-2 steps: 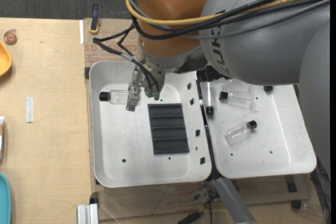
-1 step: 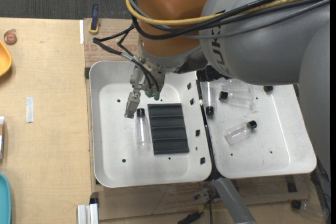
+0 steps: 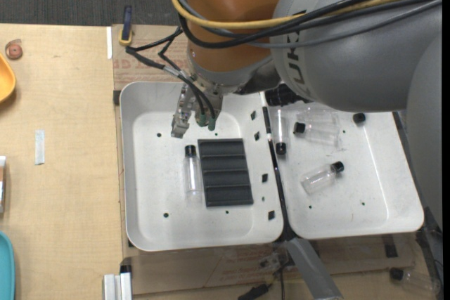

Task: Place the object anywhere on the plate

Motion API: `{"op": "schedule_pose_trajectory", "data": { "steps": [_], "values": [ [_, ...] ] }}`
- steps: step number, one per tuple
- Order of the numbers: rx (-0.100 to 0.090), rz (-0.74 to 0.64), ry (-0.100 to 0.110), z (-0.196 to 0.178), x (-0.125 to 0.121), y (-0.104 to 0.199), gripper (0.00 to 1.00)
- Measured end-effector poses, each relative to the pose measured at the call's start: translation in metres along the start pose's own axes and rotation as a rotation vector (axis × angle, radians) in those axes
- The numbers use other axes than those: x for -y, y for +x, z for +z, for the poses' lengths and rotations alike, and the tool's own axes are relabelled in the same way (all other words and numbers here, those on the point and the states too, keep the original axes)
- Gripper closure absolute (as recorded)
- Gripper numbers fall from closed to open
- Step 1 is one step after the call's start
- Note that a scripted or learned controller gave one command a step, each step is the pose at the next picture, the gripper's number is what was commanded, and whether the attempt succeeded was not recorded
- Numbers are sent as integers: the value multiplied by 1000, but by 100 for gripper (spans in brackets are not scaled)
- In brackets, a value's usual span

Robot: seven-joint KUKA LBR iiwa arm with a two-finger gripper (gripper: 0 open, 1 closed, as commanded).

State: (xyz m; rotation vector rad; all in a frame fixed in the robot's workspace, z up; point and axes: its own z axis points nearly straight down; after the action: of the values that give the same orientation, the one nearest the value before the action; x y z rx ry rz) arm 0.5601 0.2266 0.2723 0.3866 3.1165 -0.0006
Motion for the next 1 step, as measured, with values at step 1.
{"op": "schedule_pose_trajectory", "data": {
  "steps": [1],
  "values": [
    [-1, -145, 0, 9, -1, 2, 100]
  ]
}}
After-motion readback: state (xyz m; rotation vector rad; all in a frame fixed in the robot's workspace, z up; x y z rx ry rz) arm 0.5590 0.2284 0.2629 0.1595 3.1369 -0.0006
